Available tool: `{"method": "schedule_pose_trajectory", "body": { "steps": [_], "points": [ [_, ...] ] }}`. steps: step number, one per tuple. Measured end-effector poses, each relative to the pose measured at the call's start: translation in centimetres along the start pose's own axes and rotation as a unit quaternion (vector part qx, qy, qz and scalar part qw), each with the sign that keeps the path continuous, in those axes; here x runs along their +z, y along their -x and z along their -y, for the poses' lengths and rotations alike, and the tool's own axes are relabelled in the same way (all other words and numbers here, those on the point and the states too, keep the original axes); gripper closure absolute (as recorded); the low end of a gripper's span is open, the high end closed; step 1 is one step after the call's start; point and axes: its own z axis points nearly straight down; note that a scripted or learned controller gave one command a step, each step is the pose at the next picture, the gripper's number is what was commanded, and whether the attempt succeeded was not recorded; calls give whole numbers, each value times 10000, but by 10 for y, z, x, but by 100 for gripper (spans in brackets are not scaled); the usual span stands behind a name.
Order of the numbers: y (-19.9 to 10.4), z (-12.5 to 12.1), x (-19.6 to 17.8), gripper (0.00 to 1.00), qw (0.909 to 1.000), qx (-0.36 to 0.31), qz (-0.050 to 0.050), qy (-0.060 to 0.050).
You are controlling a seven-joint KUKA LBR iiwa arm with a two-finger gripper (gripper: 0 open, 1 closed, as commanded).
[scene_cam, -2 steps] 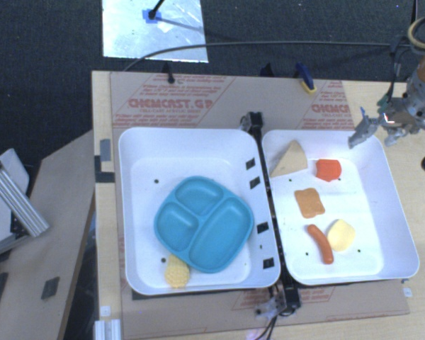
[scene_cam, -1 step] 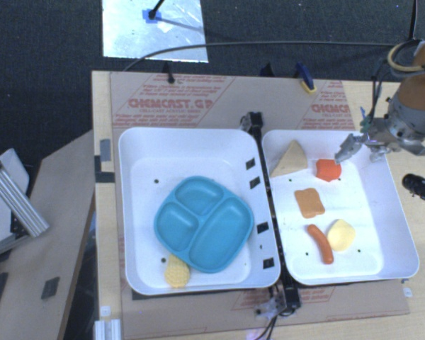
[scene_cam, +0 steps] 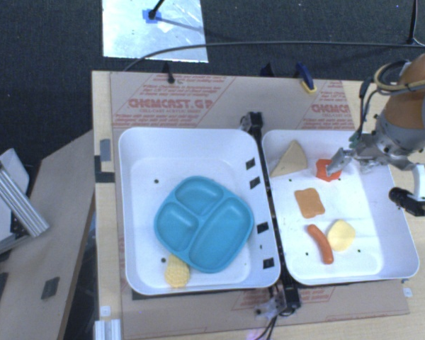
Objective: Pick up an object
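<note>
- Camera view looks down on two shallow white plastic bins, the left bin (scene_cam: 138,161) and the right bin (scene_cam: 393,239), side by side on a bench covered with printed cardboard (scene_cam: 191,101).
- Reaching in from the right, the grey arm with an orange band (scene_cam: 411,98) brings its two-finger gripper (scene_cam: 338,163) low over the upper part of the right bin.
- A small orange-red block (scene_cam: 326,170) lies at the gripper's tip, touching or just under it; whether it sits between the fingers cannot be told, nor whether the fingers are apart or together.
- Just left of that block lies a pale tan wedge (scene_cam: 290,159).
- Lower in the right bin are a flat orange toast-shaped piece (scene_cam: 309,202), a red-orange sausage (scene_cam: 321,242) and a pale yellow round lump (scene_cam: 341,235) touching the sausage's right side.
- In the left bin rests a blue divided plastic plate (scene_cam: 203,222), with a yellow knobbly piece (scene_cam: 176,271) at its lower left edge.
</note>
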Motion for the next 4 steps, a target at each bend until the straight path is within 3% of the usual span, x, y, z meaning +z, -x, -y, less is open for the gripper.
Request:
{"method": "schedule_pose_trajectory", "body": {
  "steps": [1, 2, 3, 4],
  "points": [
    [0, -2, -15, 100, 10000, -6, 10, 33],
    [6, -1, -79, 100, 10000, 3, 13, 47],
    [6, -2, -82, 100, 10000, -9, 5, 24],
    [-41, 18, -95, 100, 10000, -33, -6, 16]
  ]
}}
